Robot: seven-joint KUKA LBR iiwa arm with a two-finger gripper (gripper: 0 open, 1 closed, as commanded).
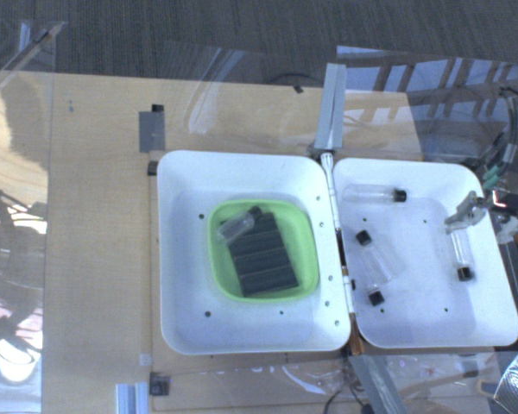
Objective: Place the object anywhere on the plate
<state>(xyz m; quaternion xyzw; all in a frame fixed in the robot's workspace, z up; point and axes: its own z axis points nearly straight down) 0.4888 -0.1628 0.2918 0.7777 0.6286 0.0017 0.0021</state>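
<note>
Camera view, and we're looking down on two white bins side by side. Left bin (181, 257) carries a green plate (304, 261), and on that plate lie a dark ribbed block (263, 257) and one clear vial (236, 226), resting against the block's far left corner. So one vial looks home already!

Over in the right bin (492, 317), count with me: three clear vials with black caps. One vial (373, 196) lies at the far side, one (369, 266) sits near the left wall, and one (459, 255) lies at the right.

The gripper (466, 210) hovers at the right bin's far right side, just above that right-hand vial. Open or closed? I cannot tell from here, and nothing shows between its tips.

Now the dangers. These vials are round and smooth, so I'd say a pinch off-centre could send one rolling or squirting away. The plate is crowded too: a vial dropped on the block might roll off the rim into the bin. And clear glass on white is hard to judge, so a miss looks quite possible.
</note>
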